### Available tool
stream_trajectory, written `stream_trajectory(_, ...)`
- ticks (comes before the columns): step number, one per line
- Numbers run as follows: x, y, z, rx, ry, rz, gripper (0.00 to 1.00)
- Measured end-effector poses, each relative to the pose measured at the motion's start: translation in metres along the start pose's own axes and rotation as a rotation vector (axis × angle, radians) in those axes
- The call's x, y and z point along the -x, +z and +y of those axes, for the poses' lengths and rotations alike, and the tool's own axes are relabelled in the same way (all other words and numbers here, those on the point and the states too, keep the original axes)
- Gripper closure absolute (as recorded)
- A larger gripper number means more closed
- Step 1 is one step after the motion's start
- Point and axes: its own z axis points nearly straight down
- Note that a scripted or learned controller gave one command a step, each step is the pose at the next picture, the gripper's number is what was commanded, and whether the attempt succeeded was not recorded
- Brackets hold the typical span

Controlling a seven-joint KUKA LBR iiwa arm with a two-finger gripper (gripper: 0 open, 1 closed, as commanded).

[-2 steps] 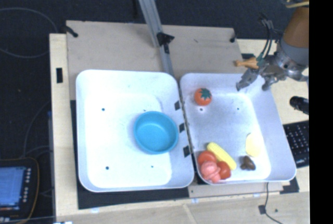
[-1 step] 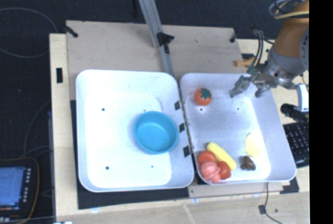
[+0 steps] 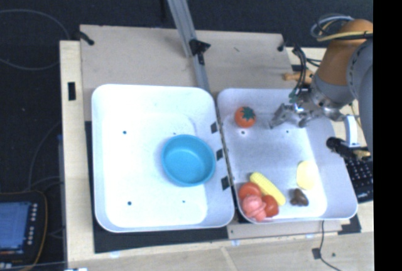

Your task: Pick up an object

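**Pincer poised over the right bin, nothing between its fingers**

The pale wooden surface (image 3: 138,56) carries two shallow white bins side by side. The left bin (image 3: 125,200) holds a round blue bowl (image 3: 188,160), sitting upright toward that bin's right side. The right bin (image 3: 276,163) holds the small items. The grey arm (image 3: 342,71), with its orange band, reaches in from the right, and its pincer (image 3: 290,115) hangs over the upper part of the right bin with its fingers spread apart, gripping nothing.

Left of the pincer, near the bin's upper left corner, lies a small orange-red tomato-like fruit with a green top (image 3: 245,116), apart from the fingers. Along the bin's lower edge sits a cluster: a yellow banana (image 3: 268,187) lying aslant, touching a red item (image 3: 251,192) and a pink item (image 3: 254,205) packed just beside it. To the right, a pale yellow lemon-like piece (image 3: 306,175) rests near the right wall, with a small dark brown object (image 3: 299,198) just below it.
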Motion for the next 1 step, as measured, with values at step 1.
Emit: stream_trajectory(1,0.0022,-0.0017,0.0008,0.003,0.000,-0.001,0.00)
